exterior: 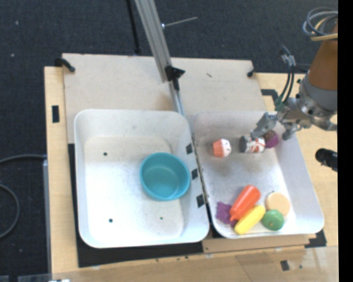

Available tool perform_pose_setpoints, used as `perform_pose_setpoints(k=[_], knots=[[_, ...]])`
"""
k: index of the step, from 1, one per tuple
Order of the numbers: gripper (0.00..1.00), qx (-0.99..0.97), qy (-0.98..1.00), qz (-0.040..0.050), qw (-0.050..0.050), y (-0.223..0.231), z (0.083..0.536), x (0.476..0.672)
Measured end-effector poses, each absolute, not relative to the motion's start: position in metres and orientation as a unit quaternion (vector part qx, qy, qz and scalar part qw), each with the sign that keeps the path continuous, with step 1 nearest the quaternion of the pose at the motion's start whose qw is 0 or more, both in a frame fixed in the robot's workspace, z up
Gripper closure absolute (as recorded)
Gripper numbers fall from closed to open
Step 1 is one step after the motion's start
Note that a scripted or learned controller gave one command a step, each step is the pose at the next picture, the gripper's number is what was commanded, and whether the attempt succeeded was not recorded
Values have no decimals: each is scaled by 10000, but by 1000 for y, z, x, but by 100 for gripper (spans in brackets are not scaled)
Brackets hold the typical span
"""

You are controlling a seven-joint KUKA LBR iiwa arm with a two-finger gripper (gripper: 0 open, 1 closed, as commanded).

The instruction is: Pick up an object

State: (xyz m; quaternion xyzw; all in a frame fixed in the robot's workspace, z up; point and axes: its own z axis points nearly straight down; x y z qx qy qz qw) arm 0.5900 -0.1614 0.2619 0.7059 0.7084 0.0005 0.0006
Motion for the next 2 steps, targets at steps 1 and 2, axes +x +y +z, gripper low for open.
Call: perform_pose_setpoints(k=[1, 2], knots=[[0, 7059, 7083, 7, 5, -161, 262, 590], [0, 7075, 7068, -20, -2, -169, 211, 598]])
